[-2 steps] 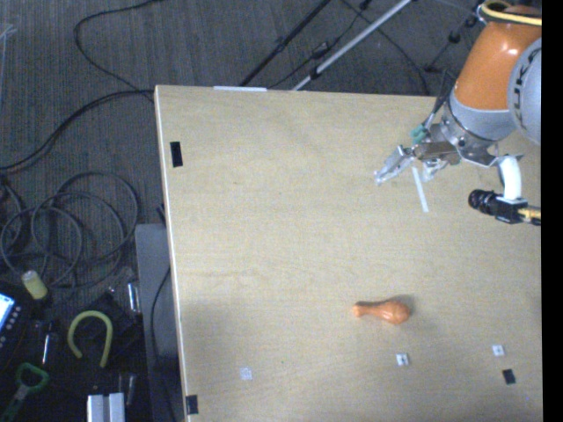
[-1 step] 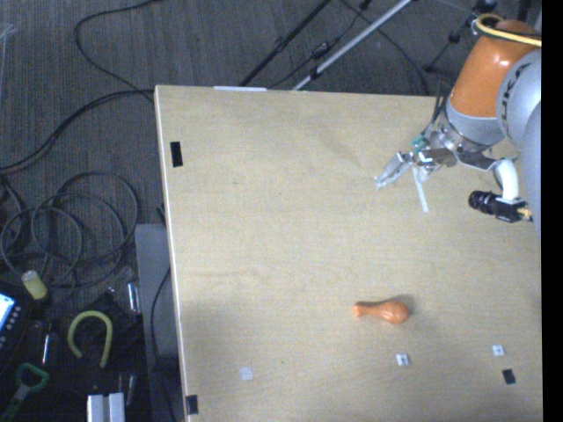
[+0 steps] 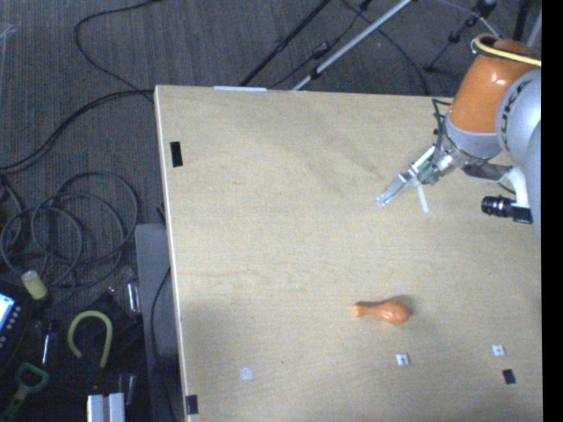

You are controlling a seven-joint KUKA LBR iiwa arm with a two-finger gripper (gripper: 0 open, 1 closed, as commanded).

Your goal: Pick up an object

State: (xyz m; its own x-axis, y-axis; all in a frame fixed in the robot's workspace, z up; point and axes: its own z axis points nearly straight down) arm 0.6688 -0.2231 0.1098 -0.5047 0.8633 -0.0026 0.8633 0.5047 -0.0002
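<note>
Orange pear-shaped object (image 3: 383,310) low on bench; tool (image 3: 393,192) slanted leftward above, grip state unclear.

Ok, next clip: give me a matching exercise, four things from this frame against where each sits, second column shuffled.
Things:
1. claw
2. orange pear-shaped object
3. black rectangular marker
4. green hook-shaped tool

Places:
A. on the floor, left of the bench
B. lying on the bench top, lower middle
C. over the bench, upper right, at the arm's end
D. on the bench near its left edge, toward the top

Pairs: 1-C, 2-B, 3-D, 4-A
</note>
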